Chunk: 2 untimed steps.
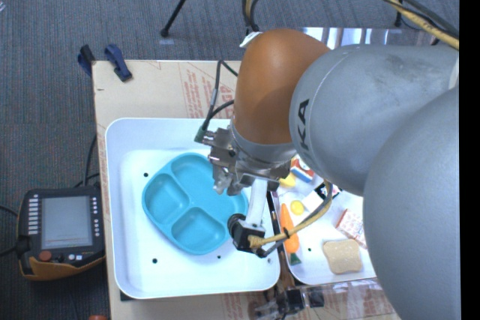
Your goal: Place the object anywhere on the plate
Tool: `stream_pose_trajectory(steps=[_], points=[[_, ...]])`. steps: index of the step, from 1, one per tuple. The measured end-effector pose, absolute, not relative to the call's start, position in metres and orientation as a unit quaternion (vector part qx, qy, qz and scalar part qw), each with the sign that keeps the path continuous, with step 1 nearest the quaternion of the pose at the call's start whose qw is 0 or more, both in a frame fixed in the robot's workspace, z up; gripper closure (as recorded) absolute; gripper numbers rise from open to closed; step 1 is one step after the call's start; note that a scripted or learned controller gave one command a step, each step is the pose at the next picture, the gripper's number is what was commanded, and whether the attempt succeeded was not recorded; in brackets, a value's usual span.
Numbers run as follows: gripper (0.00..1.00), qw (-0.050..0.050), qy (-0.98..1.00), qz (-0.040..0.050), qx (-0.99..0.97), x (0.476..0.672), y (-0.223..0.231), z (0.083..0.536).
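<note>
A light blue plate (184, 207) with three compartments lies in the left white bin (120, 183). My gripper (225, 180) hangs over the plate's upper right edge, beneath the orange band and grey wrist. The arm hides the plate's right rim and whatever may be under the gripper. In the right bin (330, 281) lie an orange carrot-like piece (287, 225), a tan bread slice (343, 255), a small yellow item (298, 207) and a blue and red item (304, 174).
A white and red packet (349, 219) lies in the right bin, partly under the arm. A black cable fitting (244, 230) hangs by the bins' shared wall. A teach pendant (64, 227) sits left of the bench, and blue clamps (112, 61) at its back left corner.
</note>
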<state>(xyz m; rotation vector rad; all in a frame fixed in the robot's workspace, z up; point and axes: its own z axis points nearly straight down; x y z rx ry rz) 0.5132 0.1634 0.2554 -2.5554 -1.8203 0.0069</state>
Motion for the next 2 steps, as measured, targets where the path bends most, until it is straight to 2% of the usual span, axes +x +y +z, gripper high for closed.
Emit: stream_pose_trajectory(steps=[1,2], points=[[1.00,0.001,-0.631,0.0025,-0.776,0.5041,0.2220,0.2764],[0.00,0.001,-0.632,0.0035,-0.775,0.5037,0.2221,0.2759]])
